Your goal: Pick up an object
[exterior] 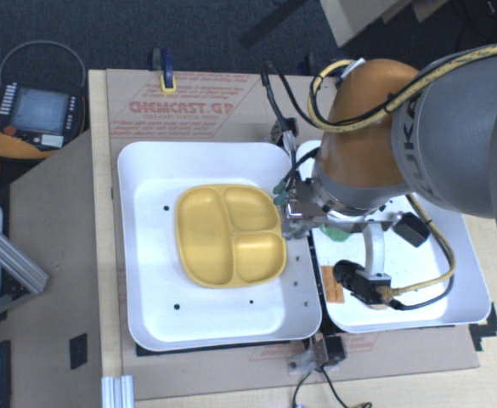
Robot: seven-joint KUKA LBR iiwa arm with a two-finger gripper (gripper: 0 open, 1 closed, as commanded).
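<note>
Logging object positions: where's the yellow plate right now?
The yellow plate, a divided one with three compartments, lies flat in the middle of the left bin in the camera view. Its right edge sits beside the arm's wrist, near the wall between the two bins.

yellow tray (229,235) fills left bin (146,253)

my bench (112,228) is a pale board with red print along its far edge. two shallow white bins sit on it side by side, touching. the left bin (146,313) lies in plain sight; my own arm covers much of the right bin (452,308). a blue clamp (168,76) grips the far edge.
</note>
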